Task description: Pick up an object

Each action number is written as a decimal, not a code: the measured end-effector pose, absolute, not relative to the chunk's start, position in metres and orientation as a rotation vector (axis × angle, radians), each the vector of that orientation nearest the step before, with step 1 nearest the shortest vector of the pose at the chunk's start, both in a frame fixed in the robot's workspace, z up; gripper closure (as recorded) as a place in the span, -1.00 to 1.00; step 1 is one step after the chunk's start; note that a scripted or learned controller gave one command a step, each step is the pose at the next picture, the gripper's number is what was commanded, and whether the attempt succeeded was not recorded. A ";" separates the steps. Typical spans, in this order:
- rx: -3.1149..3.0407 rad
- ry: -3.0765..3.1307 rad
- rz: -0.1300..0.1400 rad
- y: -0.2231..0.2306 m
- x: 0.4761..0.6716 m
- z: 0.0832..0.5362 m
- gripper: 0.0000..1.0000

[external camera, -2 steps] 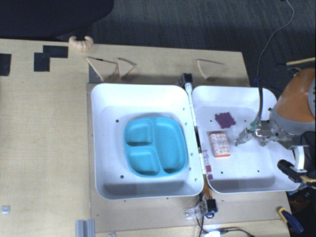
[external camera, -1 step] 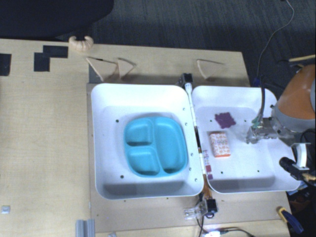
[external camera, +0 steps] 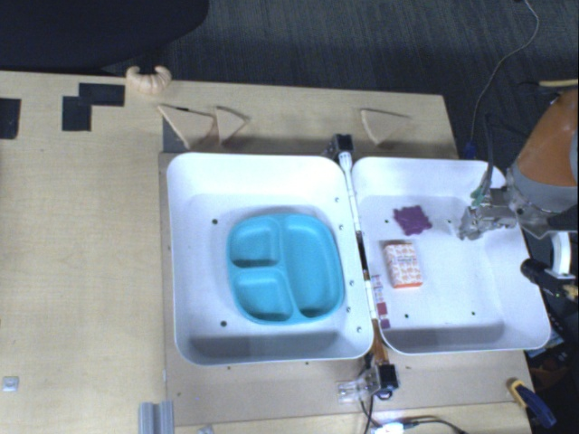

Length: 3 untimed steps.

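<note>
In the right bin [external camera: 488, 324] lie two objects. A small purple lump [external camera: 412, 218] sits near the bin's far left part. A flat rectangular packet [external camera: 403, 265], white and orange with a printed pattern, lies just in front of it. My gripper [external camera: 472, 225] hangs over the right part of this bin, to the right of the purple lump and apart from both objects. Nothing shows between its metal fingers. The arm's orange band [external camera: 554, 147] is at the frame's right edge.
The left bin [external camera: 194, 242] holds a turquoise tray [external camera: 285, 267] with three compartments. A black divider clip [external camera: 341, 145] sits between the bins at the back. Cables and a connector [external camera: 380, 382] lie in front of the bins on the wooden bench.
</note>
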State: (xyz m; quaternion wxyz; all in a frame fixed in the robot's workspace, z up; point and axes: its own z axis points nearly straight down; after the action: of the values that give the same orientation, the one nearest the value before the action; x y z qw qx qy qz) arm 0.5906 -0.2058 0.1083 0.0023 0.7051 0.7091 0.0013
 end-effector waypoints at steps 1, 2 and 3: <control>2.213 2.225 0.004 -0.206 0.590 0.108 -1.00; 2.215 2.220 0.005 -0.194 0.545 0.087 -1.00; 2.209 2.217 0.010 -0.194 0.547 0.099 1.00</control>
State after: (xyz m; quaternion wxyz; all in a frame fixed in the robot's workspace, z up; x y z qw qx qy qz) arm 0.5470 -0.1939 0.0989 0.0059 0.7059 0.7083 0.0033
